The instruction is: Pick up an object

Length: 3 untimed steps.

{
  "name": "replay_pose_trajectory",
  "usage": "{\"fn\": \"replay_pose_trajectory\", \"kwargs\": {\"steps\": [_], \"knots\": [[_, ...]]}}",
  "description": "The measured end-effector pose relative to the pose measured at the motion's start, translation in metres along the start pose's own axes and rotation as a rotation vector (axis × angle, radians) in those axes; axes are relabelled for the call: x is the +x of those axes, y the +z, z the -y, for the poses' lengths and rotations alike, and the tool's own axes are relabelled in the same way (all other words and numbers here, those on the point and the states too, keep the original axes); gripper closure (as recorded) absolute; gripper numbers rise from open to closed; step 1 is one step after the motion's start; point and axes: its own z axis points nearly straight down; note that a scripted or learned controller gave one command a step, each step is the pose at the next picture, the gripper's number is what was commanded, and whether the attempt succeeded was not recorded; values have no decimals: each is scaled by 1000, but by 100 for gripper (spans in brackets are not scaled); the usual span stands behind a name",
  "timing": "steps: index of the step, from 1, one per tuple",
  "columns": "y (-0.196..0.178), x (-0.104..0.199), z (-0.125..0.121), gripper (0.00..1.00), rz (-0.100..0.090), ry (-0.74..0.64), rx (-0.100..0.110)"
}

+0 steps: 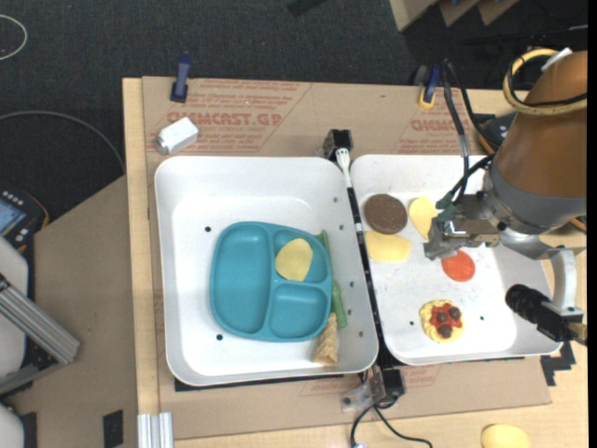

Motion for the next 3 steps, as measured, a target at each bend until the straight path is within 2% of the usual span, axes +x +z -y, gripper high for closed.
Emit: {"fn": "replay_pose_trajectory", "kwargs": {"steps": [1, 2, 3], "knots": [[-91, -43, -1, 100, 4, 9, -7], [-96, -40, -1, 100, 3, 5, 1], [-106, -40, -2, 100, 4, 4, -2]]}}
